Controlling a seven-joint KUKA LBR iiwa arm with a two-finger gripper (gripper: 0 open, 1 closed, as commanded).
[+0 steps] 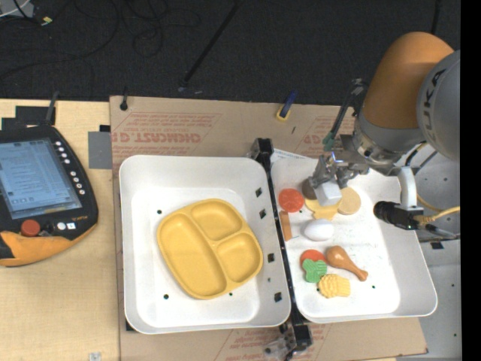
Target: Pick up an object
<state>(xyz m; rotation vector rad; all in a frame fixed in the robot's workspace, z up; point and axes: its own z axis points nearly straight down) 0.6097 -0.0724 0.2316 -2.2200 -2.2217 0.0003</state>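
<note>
Cardboard sheeting covers the worktop point(75, 299), and on it sit two shallow white bins side by side. Over in the left bin point(143, 179) lies a yellow divided tray point(209, 247), three compartments, turned at a slant. Off to the far left, a teach pendant point(41, 194) with its lit screen rests on the worktop, well apart from the bins.

Now to the right bin point(409, 292), where the action is. The grey arm point(421, 89) comes in from the right, orange band on top, and its jaws point(328, 192) are down over the far left part of this bin. Whether they are clenched or released, I cannot tell; a pale grey-white block shows at their tip, right above a cream round piece point(347, 201). Just left of them lies a red tomato slice point(291, 199). Just nearer sits a white egg point(319, 230). Nearer still, a cluster: a toy drumstick point(346, 262), a red-and-green vegetable piece point(314, 265), and a yellow corn cob point(334, 286), all close together. A black cylindrical part point(394, 214) of the arm's rig hangs at the bin's right side.
</note>
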